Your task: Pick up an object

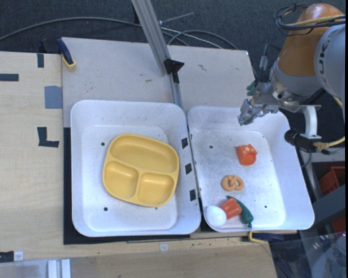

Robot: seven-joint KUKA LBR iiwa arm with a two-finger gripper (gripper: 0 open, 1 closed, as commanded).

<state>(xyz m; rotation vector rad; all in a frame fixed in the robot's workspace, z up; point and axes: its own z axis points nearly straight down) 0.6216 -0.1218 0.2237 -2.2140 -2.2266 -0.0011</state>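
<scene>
Target candidates: a red-orange block (246, 154) is seen just below the claw, the nearest thing to it; a pretzel-shaped toy (232, 183) lies further below, and a red pepper with green stalk (238, 208) and a white egg (216, 215) lie furthest, down and to the left, touching each other at the bin's near corner.
Claw: the claw (246, 116) is poised over the upper edge of the right bin (290, 184); nothing is seen gripped in it, and how far it is parted cannot be told from this slant.
Likely reason for the pose: the claw is judged to be staged above the bin so that a descent onto the block can be made without obstruction.
Left bin: the left bin (81, 155), well to the claw's left, is occupied by a yellow divided tray (141, 169).
Desk: both bins are carried side by side on the desk (23, 126).
Risk: the egg and pepper are crowded against the wall, so a grasp there is judged harder.
</scene>
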